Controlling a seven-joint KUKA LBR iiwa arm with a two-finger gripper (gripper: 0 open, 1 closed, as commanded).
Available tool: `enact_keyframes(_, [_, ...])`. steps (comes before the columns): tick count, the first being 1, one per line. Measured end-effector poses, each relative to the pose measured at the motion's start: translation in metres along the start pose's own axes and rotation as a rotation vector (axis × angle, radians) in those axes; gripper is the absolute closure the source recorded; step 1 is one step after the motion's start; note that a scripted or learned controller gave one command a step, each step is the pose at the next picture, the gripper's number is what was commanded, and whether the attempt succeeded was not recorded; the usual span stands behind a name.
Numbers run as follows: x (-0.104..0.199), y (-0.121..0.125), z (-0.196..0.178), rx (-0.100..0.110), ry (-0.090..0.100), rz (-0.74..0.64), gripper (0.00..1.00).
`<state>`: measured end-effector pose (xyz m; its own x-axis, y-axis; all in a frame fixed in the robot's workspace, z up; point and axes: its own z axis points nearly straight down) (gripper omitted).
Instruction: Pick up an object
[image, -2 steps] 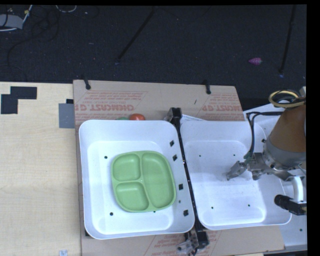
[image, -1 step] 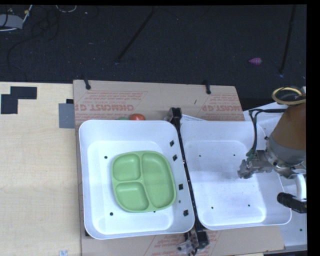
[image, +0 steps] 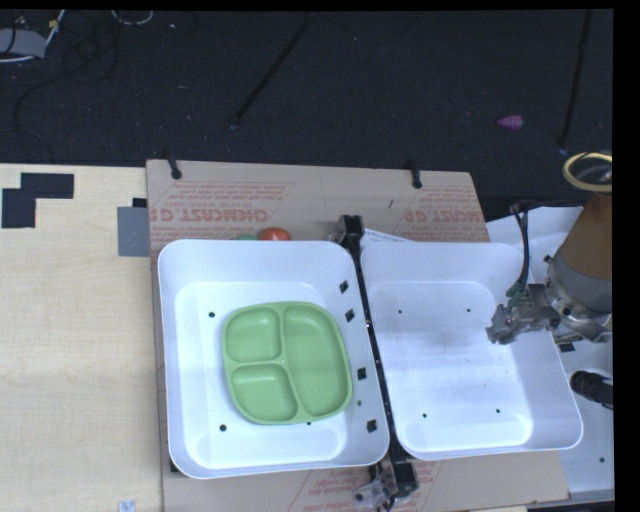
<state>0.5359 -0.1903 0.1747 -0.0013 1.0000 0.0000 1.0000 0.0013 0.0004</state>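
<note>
The gripper (image: 503, 330) hung over the right bin's (image: 470, 440) far right side, fingers too blurred to tell if open or holding anything, while the green 3-part plate (image: 287, 362) lay well left of them in the left bin (image: 190, 440).

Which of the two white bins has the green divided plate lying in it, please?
The left bin holds the green divided plate. The right bin has the gripper over its right side instead.
</note>
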Motion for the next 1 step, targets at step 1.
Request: enact_keyframes(1, [-0.0007,0.0007,-0.0526,-0.002,-0.001,0.000,1.00])
